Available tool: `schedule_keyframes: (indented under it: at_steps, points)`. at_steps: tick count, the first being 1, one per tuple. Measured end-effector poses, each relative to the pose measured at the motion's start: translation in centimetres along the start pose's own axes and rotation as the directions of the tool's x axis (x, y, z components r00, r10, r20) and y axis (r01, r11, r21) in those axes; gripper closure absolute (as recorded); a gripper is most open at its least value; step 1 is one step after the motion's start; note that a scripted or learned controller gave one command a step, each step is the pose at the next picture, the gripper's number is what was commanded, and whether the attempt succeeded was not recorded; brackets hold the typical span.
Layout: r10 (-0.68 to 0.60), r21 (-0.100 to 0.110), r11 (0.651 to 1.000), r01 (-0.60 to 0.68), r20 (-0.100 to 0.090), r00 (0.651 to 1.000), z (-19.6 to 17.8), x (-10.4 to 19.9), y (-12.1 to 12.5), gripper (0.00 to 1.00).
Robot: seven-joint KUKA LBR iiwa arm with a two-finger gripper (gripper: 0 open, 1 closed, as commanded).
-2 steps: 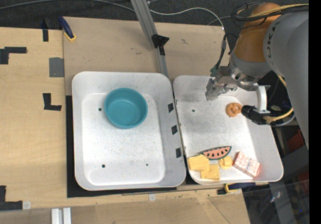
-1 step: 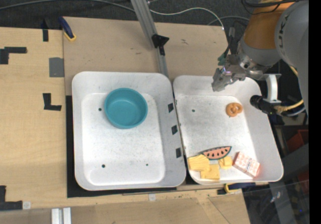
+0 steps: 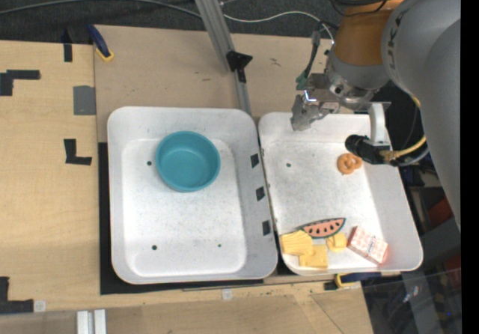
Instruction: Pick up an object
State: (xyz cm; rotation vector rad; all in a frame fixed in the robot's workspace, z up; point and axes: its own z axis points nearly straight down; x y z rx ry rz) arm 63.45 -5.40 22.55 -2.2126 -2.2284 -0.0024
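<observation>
My gripper (image 3: 305,117) hangs over the far left corner of the right bin (image 3: 314,175), with nothing visible between its fingers. In the same bin lie a small orange pretzel-like piece (image 3: 348,164) near the right wall, a watermelon slice (image 3: 325,228), yellow cheese-like pieces (image 3: 305,248) and a pink-and-white box (image 3: 367,244) along the near edge. A teal bowl (image 3: 188,161) sits in the left bin (image 3: 150,243), far from the gripper.
A slanted metal post (image 3: 217,22) rises behind the bins, ending close to the left of the gripper. The arm's grey body and orange band (image 3: 367,10) fill the upper right. Cables run beside the right bin's right wall.
</observation>
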Motion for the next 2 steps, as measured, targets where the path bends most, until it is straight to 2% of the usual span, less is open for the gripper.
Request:
schedule_keyframes:
  at_steps: [1,2]
  points:
    - [0.001,0.003,1.0,-0.001,0.0,1.0,1.1,5.3,0.0,1.0]
    - [-0.001,0.001,1.0,0.001,0.0,1.0,-0.2,10.9,-0.3,1.0]
